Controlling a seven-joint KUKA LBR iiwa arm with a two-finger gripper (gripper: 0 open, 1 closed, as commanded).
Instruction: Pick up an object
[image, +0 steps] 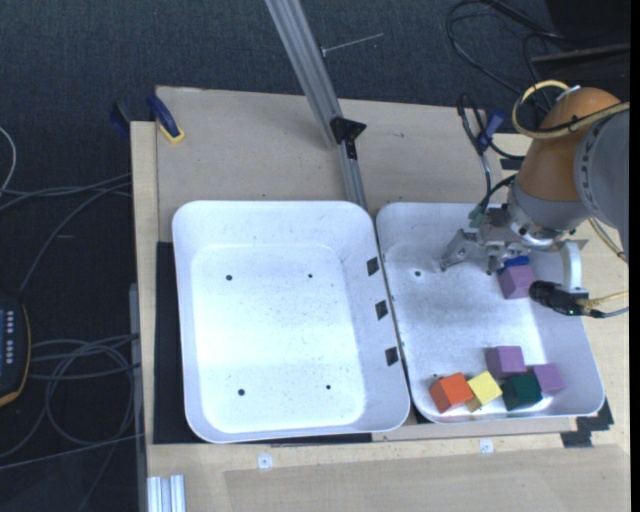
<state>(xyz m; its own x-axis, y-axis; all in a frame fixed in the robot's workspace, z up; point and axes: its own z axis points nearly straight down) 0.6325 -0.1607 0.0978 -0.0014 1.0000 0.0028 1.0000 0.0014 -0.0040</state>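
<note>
Together, five blocks (497, 379) crowd the right bin's (450, 320) near corner.

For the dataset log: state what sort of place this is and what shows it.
Most likely a robotics lab bench set up for grasping trials. A grey and orange arm reaches over two white bins on a wooden bench, small coloured blocks lie in the right bin, and loose cables trail across dark carpet.

Arm (590, 150) cut off at right edge; purple block (516, 279) partly hidden, perhaps under the pincer (480, 250).
</note>
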